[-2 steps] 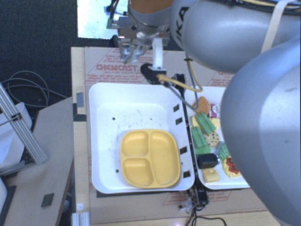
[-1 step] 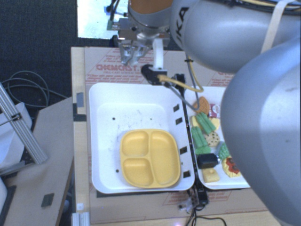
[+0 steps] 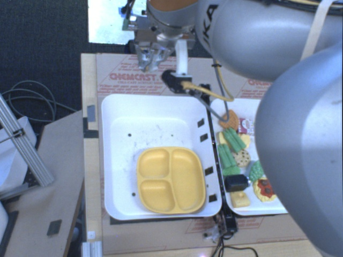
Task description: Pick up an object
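camera view: the gripper [image 3: 151,59] hangs over the far end of the bench, beyond the far rim of the left bin [image 3: 161,103], above printed cardboard. whether its claw is spread or pressed together i cannot tell from this slant, and nothing shows between it.

the left bin holds 1 yellow divided plate [image 3: 171,179] with 3 compartments, lying flat toward the near side. it looks like stiff, light moulded plastic, smooth and likely slippery; my guess is that the raised rim or 1 of the ridges between compartments gives the best hold, since the flat wells offer nothing to pinch.

the right bin [image 3: 252,210] is partly covered by the arm. in it lie small toy foods packed close together: green pieces [image 3: 230,146] like pea pods, a speckled cookie [image 3: 243,157], an orange piece [image 3: 231,120], a small black block [image 3: 235,183] and a red and yellow piece [image 3: 265,189]. these look light and hard; being crowded, any pinch may catch a neighbour. the black block at the pile's edge seems the easiest to take by its sides.

writing: the cardboard [image 3: 126,76] under the bins reads "chemcast" in red, with smaller lines too blurred to read. the arm shows part of large dark lettering, a "k".
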`<state>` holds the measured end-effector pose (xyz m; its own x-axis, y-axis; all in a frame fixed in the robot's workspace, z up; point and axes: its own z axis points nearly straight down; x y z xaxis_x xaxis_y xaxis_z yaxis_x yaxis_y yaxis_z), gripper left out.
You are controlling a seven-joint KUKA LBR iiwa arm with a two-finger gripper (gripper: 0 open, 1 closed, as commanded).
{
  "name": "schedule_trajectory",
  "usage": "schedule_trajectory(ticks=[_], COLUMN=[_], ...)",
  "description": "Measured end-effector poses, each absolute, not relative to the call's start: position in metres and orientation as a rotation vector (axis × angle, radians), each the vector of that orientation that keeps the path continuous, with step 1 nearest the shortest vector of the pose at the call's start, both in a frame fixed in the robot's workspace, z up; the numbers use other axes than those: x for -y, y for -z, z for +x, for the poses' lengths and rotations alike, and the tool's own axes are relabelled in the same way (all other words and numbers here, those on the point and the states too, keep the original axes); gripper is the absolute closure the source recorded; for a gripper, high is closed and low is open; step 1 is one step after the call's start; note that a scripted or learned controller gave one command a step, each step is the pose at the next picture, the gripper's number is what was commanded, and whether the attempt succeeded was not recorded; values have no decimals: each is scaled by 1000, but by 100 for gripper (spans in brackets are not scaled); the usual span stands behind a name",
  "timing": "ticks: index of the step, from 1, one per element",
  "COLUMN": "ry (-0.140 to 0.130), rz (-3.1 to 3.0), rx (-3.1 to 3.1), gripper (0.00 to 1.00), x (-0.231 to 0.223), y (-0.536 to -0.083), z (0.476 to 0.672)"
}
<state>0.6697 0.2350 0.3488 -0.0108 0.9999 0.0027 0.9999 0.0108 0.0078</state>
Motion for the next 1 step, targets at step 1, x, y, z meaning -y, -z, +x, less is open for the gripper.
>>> schedule_trajectory(ticks=[1], ry=[-14], rz=[2202], rx=[-2234], gripper=[100], x=[-235], y=[-360], z=[670])
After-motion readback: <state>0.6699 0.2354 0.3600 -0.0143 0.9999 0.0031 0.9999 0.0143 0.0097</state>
